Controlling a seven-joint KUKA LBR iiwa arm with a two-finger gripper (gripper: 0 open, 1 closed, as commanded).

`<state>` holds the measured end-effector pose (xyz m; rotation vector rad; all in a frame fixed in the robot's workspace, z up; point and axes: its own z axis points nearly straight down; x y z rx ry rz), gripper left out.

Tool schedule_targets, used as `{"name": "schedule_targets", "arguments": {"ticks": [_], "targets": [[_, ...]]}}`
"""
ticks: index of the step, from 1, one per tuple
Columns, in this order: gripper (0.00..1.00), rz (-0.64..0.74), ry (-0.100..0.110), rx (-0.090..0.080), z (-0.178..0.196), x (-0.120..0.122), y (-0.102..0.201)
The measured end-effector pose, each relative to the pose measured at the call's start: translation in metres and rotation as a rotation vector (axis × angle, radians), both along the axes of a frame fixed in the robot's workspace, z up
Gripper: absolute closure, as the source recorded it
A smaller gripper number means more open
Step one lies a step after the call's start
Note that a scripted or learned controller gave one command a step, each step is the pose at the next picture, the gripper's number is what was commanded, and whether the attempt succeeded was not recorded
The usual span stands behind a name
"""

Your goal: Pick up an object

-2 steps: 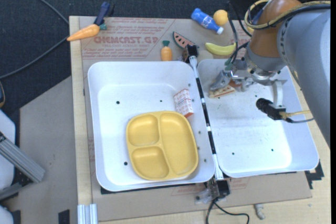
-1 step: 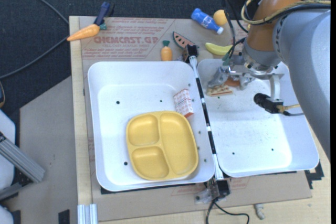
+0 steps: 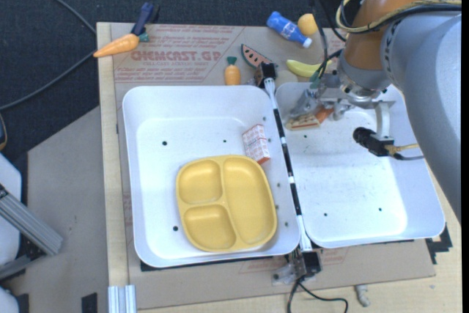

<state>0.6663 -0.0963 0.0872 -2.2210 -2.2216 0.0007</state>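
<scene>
My gripper [image 3: 314,103] is down in the far left corner of the right bin [image 3: 352,209], below the orange wrist band. A small flat orange-brown object [image 3: 306,121] lies on the bin floor right under it, partly hidden by the gripper. The view does not settle whether the two touch. In the left bin [image 3: 146,157] a yellow divided plate [image 3: 226,201] lies near the front. A small red-and-white carton [image 3: 256,143] leans by that bin's right wall.
Behind the bins lie a carrot [image 3: 117,46], a small orange piece [image 3: 232,73], a watermelon slice [image 3: 251,55], a blue bottle [image 3: 287,27], a lemon [image 3: 308,24] and a banana [image 3: 304,68]. A black cable plug [image 3: 370,141] hangs off the arm over the right bin.
</scene>
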Motion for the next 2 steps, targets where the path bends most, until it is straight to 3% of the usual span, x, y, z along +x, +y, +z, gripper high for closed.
{"name": "schedule_targets", "arguments": {"ticks": [1,2], "targets": [[1.00,-0.001,-0.002,-0.001,0.012,0.001,0.000],[1.00,0.001,-0.001,0.001,0.098,-0.058,0.028]]}}
